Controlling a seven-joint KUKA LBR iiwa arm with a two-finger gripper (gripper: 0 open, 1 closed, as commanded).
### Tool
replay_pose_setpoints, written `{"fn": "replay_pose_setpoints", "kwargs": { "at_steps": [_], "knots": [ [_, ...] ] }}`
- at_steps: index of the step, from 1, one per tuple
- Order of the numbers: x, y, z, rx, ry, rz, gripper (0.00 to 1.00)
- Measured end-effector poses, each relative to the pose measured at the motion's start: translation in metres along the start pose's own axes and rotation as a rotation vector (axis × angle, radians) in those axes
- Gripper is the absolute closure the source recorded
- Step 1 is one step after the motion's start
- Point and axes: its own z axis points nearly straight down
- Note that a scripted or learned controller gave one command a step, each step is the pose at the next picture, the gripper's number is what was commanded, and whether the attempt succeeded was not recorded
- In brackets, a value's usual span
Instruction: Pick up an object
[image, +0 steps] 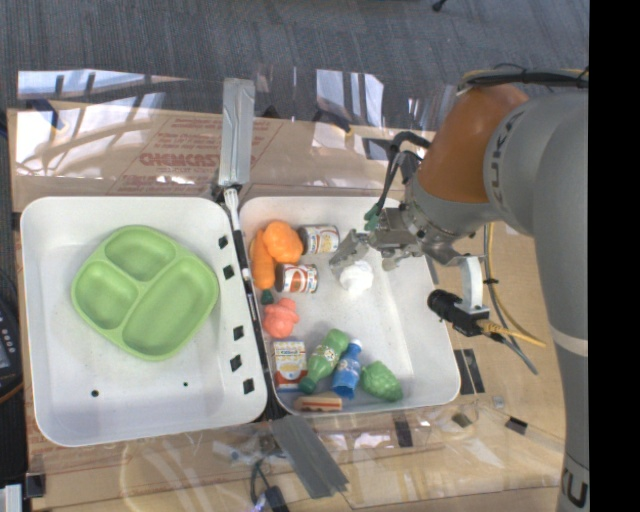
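grey two-finger gripper (352, 255) fingers spread, low over small white lumpy obj (356, 277) in right white bin (425, 330) upper middle | nothing pinched | tip: centre on obj, drop straight, avoid small tin can (299, 279) alongside

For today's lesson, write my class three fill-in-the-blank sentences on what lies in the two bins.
1. The green divided plate lies in the ____ bin.
2. The plate has ____ compartments.
3. The blue bottle lies between a green bottle and a green ____-shaped toy.

Missing words: left; three; pepper
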Motion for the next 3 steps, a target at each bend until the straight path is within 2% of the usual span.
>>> {"fn": "replay_pose_setpoints", "kwargs": {
  "at_steps": [1, 2, 3],
  "knots": [
    [0.028, -0.08, 0.106, -0.009, 0.0, -0.077, 0.0],
    [0.028, -0.078, 0.096, -0.012, 0.0, -0.082, 1.0],
    [0.076, 0.035, 0.009, -0.004, 0.0, -0.019, 1.0]
  ]
}}
